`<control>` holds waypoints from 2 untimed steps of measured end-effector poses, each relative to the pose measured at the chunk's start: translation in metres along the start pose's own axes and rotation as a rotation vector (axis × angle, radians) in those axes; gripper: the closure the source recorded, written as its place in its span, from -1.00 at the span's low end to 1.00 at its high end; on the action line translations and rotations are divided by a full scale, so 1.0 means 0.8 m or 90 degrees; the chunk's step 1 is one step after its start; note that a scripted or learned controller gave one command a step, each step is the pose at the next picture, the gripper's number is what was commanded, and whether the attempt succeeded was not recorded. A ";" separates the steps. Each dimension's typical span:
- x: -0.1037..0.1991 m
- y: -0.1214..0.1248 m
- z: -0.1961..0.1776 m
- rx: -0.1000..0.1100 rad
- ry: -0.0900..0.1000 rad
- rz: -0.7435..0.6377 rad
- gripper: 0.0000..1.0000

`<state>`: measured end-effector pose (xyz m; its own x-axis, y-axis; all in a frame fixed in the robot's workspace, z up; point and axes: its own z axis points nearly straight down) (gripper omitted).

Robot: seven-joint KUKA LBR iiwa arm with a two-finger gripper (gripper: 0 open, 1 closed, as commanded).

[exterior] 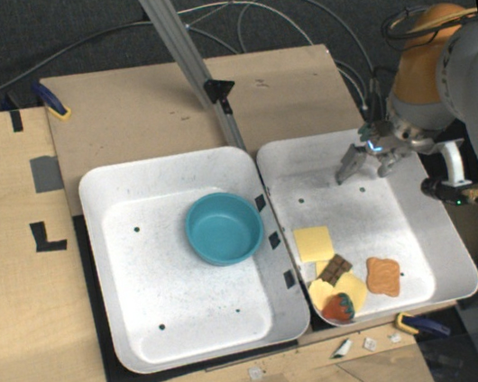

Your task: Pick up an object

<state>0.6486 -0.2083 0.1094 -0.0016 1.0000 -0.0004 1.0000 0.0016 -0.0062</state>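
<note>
Foreground: red-and-yellow toy [339,303], brown block [333,269], orange piece [384,276] in right bin [439,287].
Left bin [122,252]: teal bowl [222,227].
Gripper [365,166]: spread apart, grasping nothing.

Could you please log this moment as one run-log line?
pincer: over right white bin, upper part | holding: nothing seen | round teal plastic bowl: left white bin

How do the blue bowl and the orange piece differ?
Bin: the blue bowl sits in the left bin; the orange piece lies in the right bin.
Shape: the bowl is round and hollow, open side up; the orange piece looks flat and roughly square.
Size: the bowl is clearly larger.
Neighbours: the bowl stands by itself; the orange piece lies near other small items.
Shared: both rest on a bin floor, apart from the gripper.
</note>
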 end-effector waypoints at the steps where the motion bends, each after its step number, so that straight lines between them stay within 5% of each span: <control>1: 0.000 0.002 -0.017 -0.003 -0.001 -0.001 1.00; 2: 0.009 -0.008 -0.080 -0.003 0.000 0.000 1.00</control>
<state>0.6428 -0.2009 0.1732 -0.0016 1.0000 -0.0003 1.0000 0.0016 -0.0008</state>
